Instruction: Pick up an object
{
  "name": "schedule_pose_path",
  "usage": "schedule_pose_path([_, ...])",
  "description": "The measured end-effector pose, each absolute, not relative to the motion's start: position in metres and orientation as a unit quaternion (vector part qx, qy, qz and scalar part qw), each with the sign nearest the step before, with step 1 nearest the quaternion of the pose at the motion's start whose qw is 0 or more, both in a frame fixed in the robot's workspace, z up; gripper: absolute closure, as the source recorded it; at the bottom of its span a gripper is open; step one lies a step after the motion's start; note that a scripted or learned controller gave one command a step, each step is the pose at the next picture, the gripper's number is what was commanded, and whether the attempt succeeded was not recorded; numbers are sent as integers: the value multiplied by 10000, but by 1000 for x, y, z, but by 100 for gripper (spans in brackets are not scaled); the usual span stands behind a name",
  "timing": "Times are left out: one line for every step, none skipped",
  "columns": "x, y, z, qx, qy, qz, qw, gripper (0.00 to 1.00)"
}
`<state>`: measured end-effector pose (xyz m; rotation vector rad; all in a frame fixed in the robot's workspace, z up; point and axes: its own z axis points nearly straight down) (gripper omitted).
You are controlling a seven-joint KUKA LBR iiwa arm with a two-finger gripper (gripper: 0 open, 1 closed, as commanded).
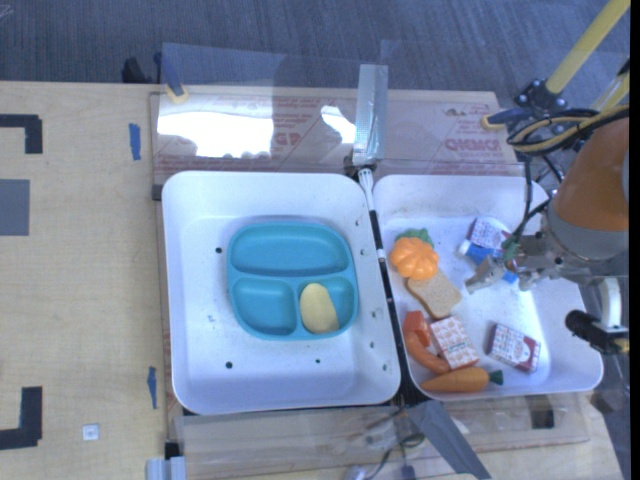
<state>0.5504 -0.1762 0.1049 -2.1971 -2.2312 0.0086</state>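
Observation:
My gripper (pixel 497 268) hangs over the right bin (pixel 570 373), near its middle, with the arm coming in from the right. A blue-and-white carton (pixel 487 235) lies just above and left of it. Left of the gripper sit an orange pumpkin (pixel 415 257) and a slice of bread (pixel 434 294). Toward the front lie a red-checked packet (pixel 452 340), a red-and-white carton (pixel 514 347), a red pepper (pixel 416 331) and a carrot (pixel 461 379). I see nothing clearly held.
The left bin (pixel 190 298) holds a blue divided tray (pixel 290 250) with a yellow, potato-like piece (pixel 319 308) in its lower right compartment. A ridge (pixel 378 268) divides the two bins. A clear panel (pixel 300 118) stands behind them.

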Motion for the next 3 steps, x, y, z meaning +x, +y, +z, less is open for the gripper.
schedule_pose_path([590, -184, 87, -6887, -7251, -13, -22, 0])
schedule_pose_path([591, -185, 97, -6890, -7248, -22, -38, 100])
schedule_pose_path([619, -103, 229, -6883, -7254, -51, -48, 100])
